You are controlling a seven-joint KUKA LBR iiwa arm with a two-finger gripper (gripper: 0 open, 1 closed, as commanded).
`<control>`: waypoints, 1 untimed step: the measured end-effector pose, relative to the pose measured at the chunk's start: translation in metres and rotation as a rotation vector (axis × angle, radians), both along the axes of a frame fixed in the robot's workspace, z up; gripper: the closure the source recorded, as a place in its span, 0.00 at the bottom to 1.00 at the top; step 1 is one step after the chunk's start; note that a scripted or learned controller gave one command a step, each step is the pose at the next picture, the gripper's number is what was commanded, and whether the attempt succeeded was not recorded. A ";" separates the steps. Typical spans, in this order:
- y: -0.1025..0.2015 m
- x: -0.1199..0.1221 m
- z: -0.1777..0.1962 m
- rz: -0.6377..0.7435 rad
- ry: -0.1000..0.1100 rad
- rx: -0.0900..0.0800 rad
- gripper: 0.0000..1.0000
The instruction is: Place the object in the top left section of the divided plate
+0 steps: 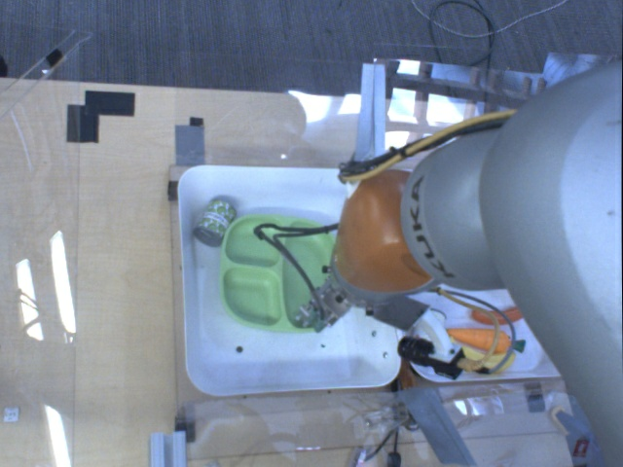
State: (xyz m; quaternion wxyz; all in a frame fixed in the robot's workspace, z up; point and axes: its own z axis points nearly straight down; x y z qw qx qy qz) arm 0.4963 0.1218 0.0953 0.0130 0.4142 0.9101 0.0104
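Observation:
A green divided plate (255,298) lies in the left white bin (282,370). A small grey-green can (214,220) lies on its side on the bin floor, touching the plate's upper left rim. My gripper (316,311) hangs low over the plate's lower right edge, apart from the can. The orange wrist band and the grey arm hide the right part of the plate. Whether anything is in the gripper cannot be made out.
The right bin (531,363) holds an orange carrot (479,339) and some yellow and white pieces, mostly hidden under the arm. Metal frame posts (372,115) stand behind the bins. Wooden bench spreads out to the left.

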 end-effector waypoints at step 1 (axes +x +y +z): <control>0.053 0.039 0.005 -0.006 0.025 -0.006 1.00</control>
